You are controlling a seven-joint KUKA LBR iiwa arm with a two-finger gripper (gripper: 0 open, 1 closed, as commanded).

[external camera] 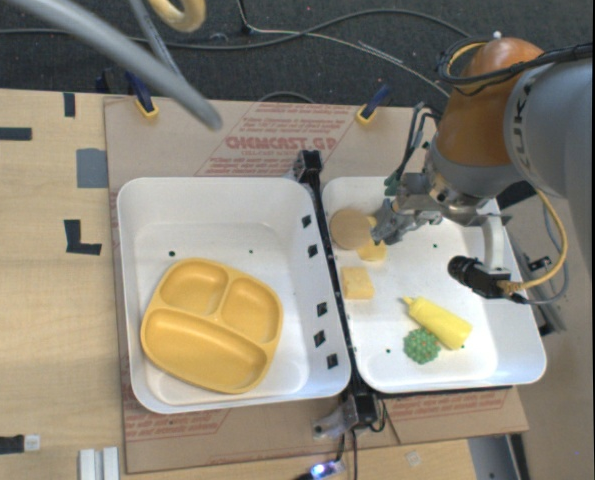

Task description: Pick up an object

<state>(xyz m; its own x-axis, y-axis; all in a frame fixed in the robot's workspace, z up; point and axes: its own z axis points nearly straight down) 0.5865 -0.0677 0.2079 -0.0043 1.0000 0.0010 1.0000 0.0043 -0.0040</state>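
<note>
Grey arm low in right bin [497, 363] | end effector [389, 226] finger state: cannot tell | tip: settle straight down, centred on one item before closing | nearest pale yellow piece [373, 252] just below-left, touching tan round disc [351, 228] | cheese-like square [357, 284] near, mustard bottle [439, 321] well apart

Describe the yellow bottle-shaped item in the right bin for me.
The yellow squeeze bottle looks like a small plastic toy mustard bottle: a plump yellow body that narrows to a pointed nozzle. It lies on its side on the floor of the right bin, with the nozzle aimed toward the upper left. A green bumpy ball-like toy sits right against its lower side, seemingly touching. The gripper is apart from it, farther up the bin.
</note>
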